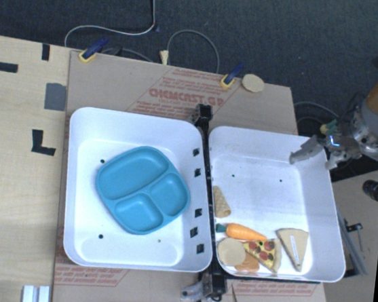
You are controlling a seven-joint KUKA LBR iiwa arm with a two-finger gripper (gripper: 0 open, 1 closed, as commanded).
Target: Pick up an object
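In the right bin (267, 184) lie several toy foods near its front edge: an orange carrot (245, 232), a pizza slice (267, 253), a tan sandwich wedge (293, 246), a round cookie (231, 251) and a bread piece (221, 201) by the left wall. My gripper (314, 151) hangs over the right bin's far right corner, well away from the food. Nothing shows between its fingers.
The left bin (88, 134) holds a blue divided plate (143, 189). A black divider clip strip (199, 182) runs between the bins. A tan disc (253, 84) lies on the cardboard behind the bins. Cables trail across the dark floor at the back.
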